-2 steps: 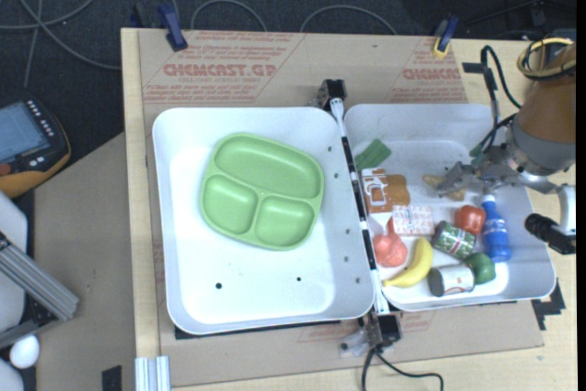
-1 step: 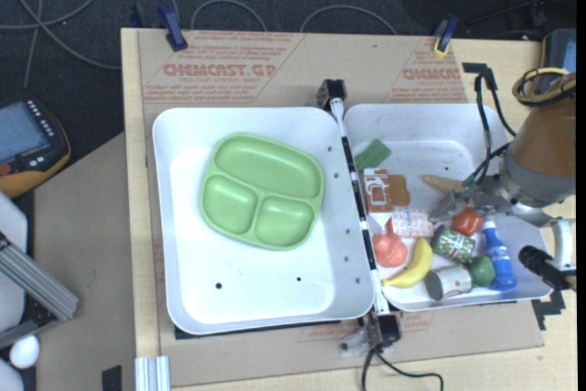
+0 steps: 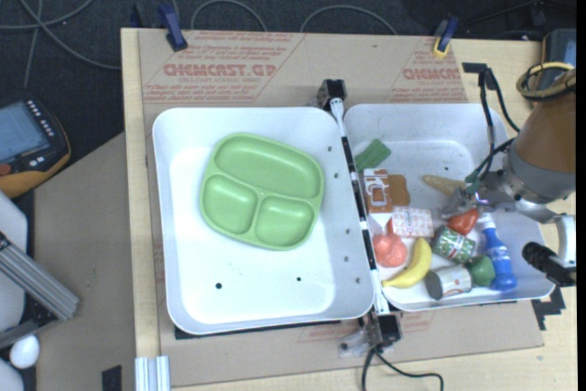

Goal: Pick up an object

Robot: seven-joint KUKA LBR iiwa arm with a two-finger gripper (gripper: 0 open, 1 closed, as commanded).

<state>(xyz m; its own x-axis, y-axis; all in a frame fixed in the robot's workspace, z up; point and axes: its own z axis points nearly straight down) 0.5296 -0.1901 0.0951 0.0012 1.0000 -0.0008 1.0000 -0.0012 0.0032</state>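
The right bin (image 3: 412, 128) holds several small objects. Among them are a yellow banana (image 3: 414, 263), a green can (image 3: 453, 244), a silver can (image 3: 448, 282), a blue bottle (image 3: 497, 255), a green ball (image 3: 482, 270), a pink-red fruit (image 3: 389, 249) and a red item (image 3: 464, 221). A tan piece (image 3: 441, 185), an orange-brown box (image 3: 385, 190), a pink-white packet (image 3: 412, 221) and a green block (image 3: 372, 153) lie further back. My gripper (image 3: 474, 195) reaches in from the right, low over the tan piece and the red item.
The left bin (image 3: 183, 224) bears a light green divided plate (image 3: 262, 190). A black clip and divider rim (image 3: 346, 162) run between the bins. The arm's orange band and grey wrist (image 3: 548, 151) hang over the right bin's right edge. Cables lie on the floor beyond the bench.
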